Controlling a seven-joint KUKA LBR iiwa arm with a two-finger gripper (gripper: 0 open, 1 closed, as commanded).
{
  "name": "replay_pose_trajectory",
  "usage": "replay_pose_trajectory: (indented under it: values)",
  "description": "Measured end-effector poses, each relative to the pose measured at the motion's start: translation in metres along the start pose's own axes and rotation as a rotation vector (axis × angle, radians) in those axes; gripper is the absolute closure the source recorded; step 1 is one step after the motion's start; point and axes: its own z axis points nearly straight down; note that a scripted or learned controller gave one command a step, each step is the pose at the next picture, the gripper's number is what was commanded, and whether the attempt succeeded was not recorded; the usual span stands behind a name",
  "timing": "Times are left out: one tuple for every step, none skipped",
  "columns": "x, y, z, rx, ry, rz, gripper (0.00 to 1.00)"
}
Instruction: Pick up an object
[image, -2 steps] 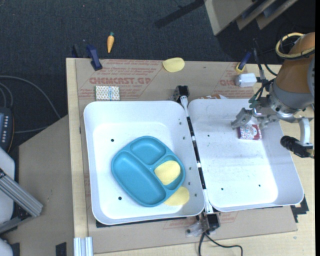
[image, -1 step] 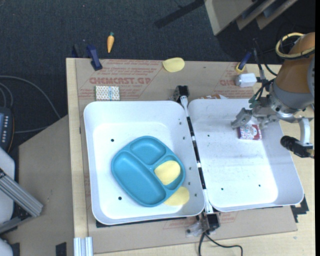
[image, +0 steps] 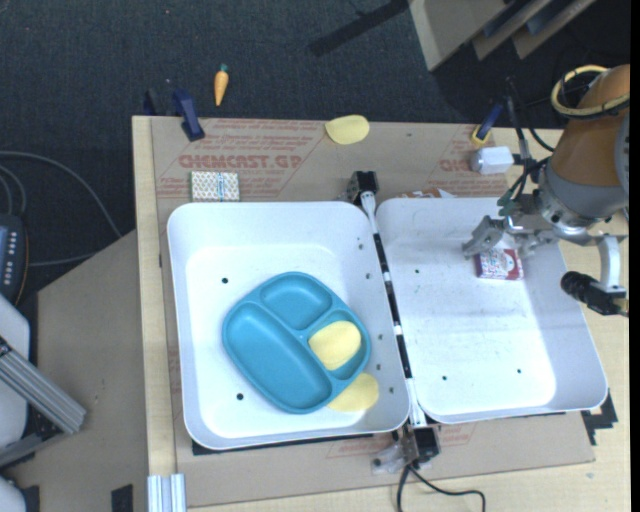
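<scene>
two white bins sit side by side; in the right bin a small red and white packet lies flat near the far right corner. the gripper hovers just over it, fingers spread apart with nothing between them. the packet looks light, thin and crinkly, likely slippery, so it should be pinched across its short sides, pressing down to the floor so an edge buckles up

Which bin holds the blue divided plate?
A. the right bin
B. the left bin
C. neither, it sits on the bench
B: the blue divided plate lies inside the left bin, while the gripper is over the right bin.
</scene>
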Motion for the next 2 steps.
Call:
replay_pose_trajectory:
  values:
    - [0.003, 0.007, 0.004, -0.001, 0.000, 0.000, 0.00]
    - [-0.008, 0.013, 0.064, -0.006, -0.002, 0.001, 0.00]
